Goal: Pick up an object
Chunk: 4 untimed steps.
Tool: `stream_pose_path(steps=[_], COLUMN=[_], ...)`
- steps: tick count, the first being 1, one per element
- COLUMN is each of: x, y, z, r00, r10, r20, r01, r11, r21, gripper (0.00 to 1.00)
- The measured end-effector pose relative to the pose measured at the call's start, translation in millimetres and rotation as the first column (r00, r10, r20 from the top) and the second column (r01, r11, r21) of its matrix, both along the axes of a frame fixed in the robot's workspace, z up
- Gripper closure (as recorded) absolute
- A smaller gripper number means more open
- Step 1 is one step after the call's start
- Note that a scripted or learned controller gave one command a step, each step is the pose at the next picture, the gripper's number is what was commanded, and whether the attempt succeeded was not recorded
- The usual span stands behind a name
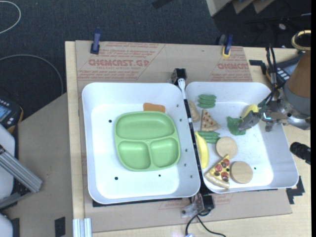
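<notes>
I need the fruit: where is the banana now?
The banana lies in the right bin, against its left wall, between the green tray and the round cracker.

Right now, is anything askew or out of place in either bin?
The orange piece in the left bin sits outside the green tray, partly tucked behind its far rim. The banana lies along the right bin's left wall.

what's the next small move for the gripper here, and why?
Probably a short straight descent. The gripper hovers in the right bin just right of the dark green toy piece, with nothing seen between its fingers; the yellow piece sits close behind.
</notes>
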<state>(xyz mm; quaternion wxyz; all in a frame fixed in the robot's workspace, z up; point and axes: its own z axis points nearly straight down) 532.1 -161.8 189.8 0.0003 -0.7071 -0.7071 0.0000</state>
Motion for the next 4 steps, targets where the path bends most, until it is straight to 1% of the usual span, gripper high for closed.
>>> stream_pose_path(steps=[1, 2, 3, 4], x=[-44, -41, -24, 13], y=[59, 55, 99, 130], z=[-110, -95, 49, 16], r00=[1.0, 1.0, 1.0, 1.0], r10=[0.001, -0.002, 0.008, 0.004], r20=[-0.007, 0.004, 0.017, 0.003], r01=[-0.001, 0.002, -0.008, -0.004], r11=[1.0, 1.0, 1.0, 1.0], r21=[0.004, -0.002, -0.001, -0.001], gripper=[0.0, 1.0, 1.0, 1.0])
